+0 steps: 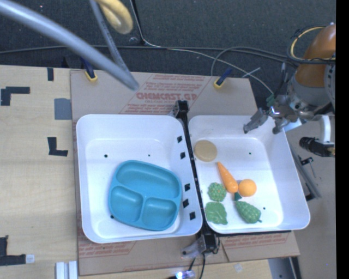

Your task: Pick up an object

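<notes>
Resting side by side on a cardboard sheet (163, 92) that covers the table (32, 163), two shallow white bins meet along a black divider. The left bin (90, 180) holds one thing: a blue tray (144, 194) with three compartments, lying flat toward the bin's near edge.

The right bin (283, 185) holds the small things. A round tan disc (205, 150) lies near its far left corner, close to the divider. Just nearer than it, a carrot (227, 177) slants toward the bin's middle, its thick end touching an orange ball (247, 188). A green broccoli-like piece (217, 191) sits beside the carrot on the divider side, a second green piece (216, 213) lies nearer the near edge, and a third, darker green piece (248, 212) lies below the ball.

The tool (263, 124) hangs above the far right corner of the right bin, well apart from every item. Its two fingers (253, 123) are spread with a clear gap between them and nothing is in that gap. The arm (313, 65) behind it is cut off by the picture's right side.

A blurred grey bar (65, 35) crosses the top left, and a yellowish shape (115, 15) there is too blurred to identify. Cables run across the dark surface beyond the table's far edge.
</notes>
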Robot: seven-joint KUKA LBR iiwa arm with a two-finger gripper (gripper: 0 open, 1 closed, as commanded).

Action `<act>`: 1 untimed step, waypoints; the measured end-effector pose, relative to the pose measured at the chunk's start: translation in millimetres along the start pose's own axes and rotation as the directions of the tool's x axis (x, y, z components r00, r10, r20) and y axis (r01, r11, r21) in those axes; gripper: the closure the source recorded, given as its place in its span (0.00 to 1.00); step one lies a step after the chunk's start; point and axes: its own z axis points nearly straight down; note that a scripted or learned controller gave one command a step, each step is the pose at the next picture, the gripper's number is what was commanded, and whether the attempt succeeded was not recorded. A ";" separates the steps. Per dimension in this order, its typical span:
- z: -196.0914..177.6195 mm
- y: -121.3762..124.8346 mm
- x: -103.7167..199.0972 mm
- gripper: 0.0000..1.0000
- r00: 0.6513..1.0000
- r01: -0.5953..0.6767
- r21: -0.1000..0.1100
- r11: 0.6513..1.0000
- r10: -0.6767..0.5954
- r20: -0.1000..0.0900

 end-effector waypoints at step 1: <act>49.8 -9.7 -2.6 0.00 1.000 0.000 0.001 1.000 0.000 0.000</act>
